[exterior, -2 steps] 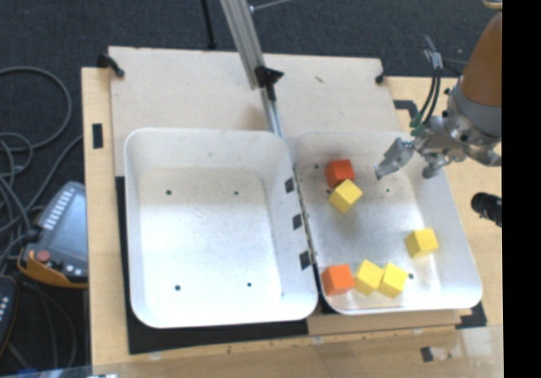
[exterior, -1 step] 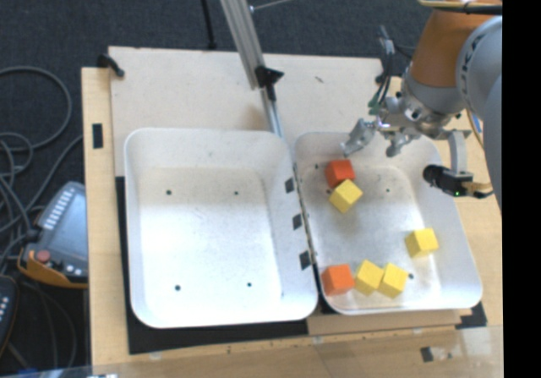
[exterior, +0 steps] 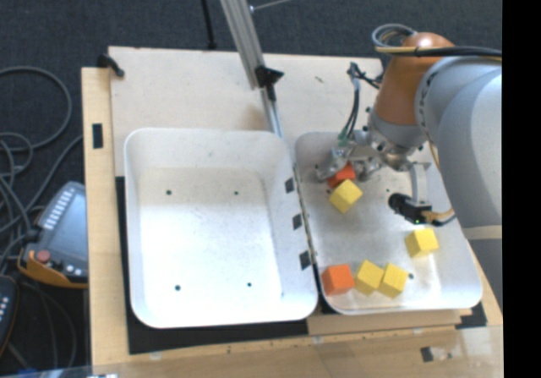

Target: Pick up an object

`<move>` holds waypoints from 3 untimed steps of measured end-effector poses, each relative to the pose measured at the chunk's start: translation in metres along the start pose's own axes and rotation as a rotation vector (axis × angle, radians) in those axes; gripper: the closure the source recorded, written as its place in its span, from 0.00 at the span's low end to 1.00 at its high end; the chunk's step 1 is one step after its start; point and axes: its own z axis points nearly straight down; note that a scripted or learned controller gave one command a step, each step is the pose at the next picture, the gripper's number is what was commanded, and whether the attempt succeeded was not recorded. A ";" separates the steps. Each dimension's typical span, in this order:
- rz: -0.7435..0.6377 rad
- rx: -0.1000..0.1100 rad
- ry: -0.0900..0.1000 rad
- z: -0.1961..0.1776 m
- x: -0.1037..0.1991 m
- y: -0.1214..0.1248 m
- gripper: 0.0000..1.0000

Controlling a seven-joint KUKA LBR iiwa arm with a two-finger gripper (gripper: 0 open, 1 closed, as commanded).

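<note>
At the right bin's [exterior: 456, 283] far end, your gripper [exterior: 345, 167] sits low, an orange block [exterior: 342, 174] beneath it, touching a yellow cube [exterior: 346, 196] just nearside. Grip state: cannot tell. Other blocks lie well apart.

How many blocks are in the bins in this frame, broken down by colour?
Yellow blocks: 4, one below the gripper, one near the right bin's right side, and two touching at its front.
Orange blocks: 2, one at the front, one partly hidden at the gripper.
Total: 6, all in the right bin.
</note>
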 end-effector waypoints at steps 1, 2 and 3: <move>-0.002 -0.009 -0.004 -0.017 -0.002 0.003 1.00; -0.005 -0.013 0.003 -0.106 0.096 0.008 1.00; -0.004 -0.004 0.002 -0.101 0.165 -0.004 1.00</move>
